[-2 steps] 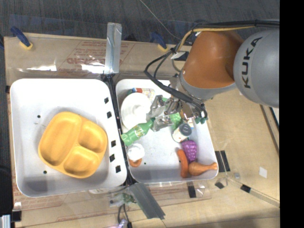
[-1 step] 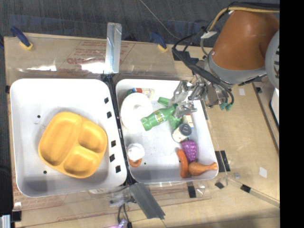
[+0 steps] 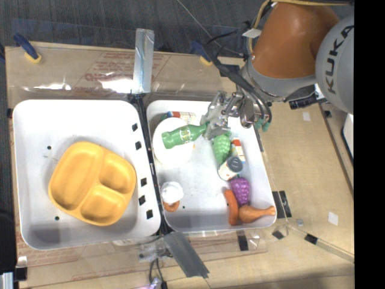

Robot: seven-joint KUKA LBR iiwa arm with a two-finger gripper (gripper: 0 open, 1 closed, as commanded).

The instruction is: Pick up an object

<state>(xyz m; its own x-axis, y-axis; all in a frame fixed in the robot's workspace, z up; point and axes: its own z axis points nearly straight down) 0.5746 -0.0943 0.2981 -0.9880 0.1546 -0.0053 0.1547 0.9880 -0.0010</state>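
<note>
- Counter (image 3: 313,179): tan surface carrying two shallow white bins side by side. The landmark for all positions below is the right bin (image 3: 258,161).
- Arm (image 3: 301,35): grey with an orange band, reaching in over the right bin's far right corner.
- Left bin (image 3: 30,131): touching the right bin's left wall, holds a yellow divided plate (image 3: 91,182) lying flat near its middle.
- Gripper (image 3: 218,122): over the far part of the right bin, down among the objects, just beside the green bottle's neck. Cannot tell how it is set; nothing seen clamped in it.
- Green bottle (image 3: 183,135): lying on its side in the right bin's far left part, on a white disc (image 3: 168,152).
- Green ridged toy (image 3: 221,147): right bin centre, just below the gripper.
- Purple grapes (image 3: 240,189): near right part of the right bin, touching an orange carrot (image 3: 232,207) and a tan drumstick (image 3: 255,212).
- White-topped small object (image 3: 171,194): right bin's near left corner.
</note>
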